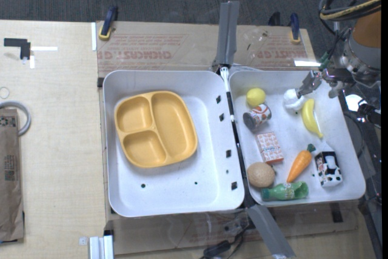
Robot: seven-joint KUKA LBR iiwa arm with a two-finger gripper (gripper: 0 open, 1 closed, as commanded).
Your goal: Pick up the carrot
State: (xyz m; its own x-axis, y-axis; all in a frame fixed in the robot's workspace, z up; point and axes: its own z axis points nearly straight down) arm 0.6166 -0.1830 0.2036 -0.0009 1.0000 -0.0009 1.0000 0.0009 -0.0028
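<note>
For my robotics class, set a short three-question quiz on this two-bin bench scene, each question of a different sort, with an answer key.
1. True or false: the carrot lies in the same bin as the yellow divided plate.
2. Multiple choice: which thing lies nearest the carrot's leafy end? A) lemon B) black-and-white carton C) banana
3. Fill in: the gripper hovers at the right bin's far right corner, near the white object and the ____ fruit.

Key: 1 false; 2 B; 3 banana.
</note>
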